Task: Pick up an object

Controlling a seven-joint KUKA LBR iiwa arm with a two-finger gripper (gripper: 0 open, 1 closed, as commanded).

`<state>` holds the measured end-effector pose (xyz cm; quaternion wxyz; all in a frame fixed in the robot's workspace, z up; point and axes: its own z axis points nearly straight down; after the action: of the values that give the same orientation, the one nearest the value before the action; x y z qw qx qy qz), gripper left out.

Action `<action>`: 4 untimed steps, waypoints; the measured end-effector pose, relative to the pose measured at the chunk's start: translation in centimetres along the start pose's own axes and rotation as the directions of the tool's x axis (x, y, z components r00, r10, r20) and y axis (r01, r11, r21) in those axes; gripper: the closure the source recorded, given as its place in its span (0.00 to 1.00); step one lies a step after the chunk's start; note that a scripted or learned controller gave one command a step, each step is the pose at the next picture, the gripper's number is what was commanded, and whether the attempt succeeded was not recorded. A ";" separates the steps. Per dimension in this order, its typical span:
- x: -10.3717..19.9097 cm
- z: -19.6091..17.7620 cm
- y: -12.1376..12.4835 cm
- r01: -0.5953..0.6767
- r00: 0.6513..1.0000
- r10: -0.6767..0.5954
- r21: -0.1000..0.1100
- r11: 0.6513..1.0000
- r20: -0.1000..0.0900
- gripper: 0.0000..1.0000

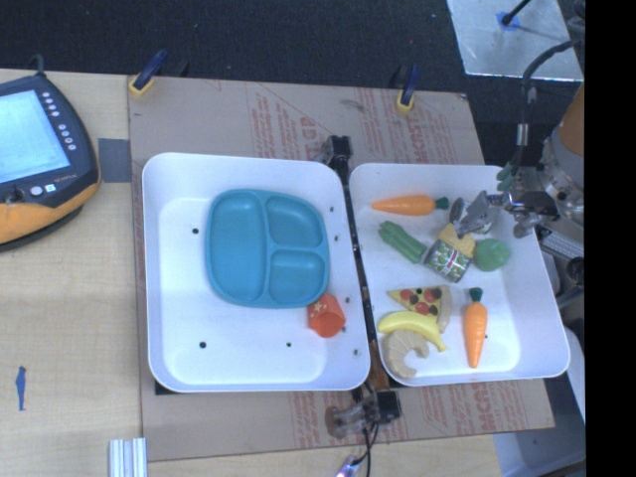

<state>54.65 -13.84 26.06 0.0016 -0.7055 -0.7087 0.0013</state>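
Bread-like slice sits at the front edge of the right bin, nearest the camera, with the banana touching it and the pizza wedge just behind. Upright carrot is right of the banana. Second carrot lies along the right bin's back edge; green vegetable is just in front of it. Small can is mid-bin, green ball touching its right side. Gripper hangs over the right bin's back right area, just above the can and ball; jaws state: cannot tell, nothing visibly held. Left bin on the desk has the blue divided plate and a red piece at the plate's front right corner.
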 end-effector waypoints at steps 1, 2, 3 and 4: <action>-1.9 16.8 2.0 0.001 1.000 -0.001 0.002 1.000 0.001 0.00; -2.1 15.7 2.0 0.004 1.000 -0.004 0.001 1.000 0.004 1.00; 1.0 6.6 -5.3 0.001 1.000 -0.001 0.001 1.000 0.000 1.00; 5.7 5.8 -7.0 0.003 1.000 -0.003 0.001 1.000 0.000 1.00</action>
<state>47.62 -8.17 20.25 0.0020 -0.7045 -0.7097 0.0018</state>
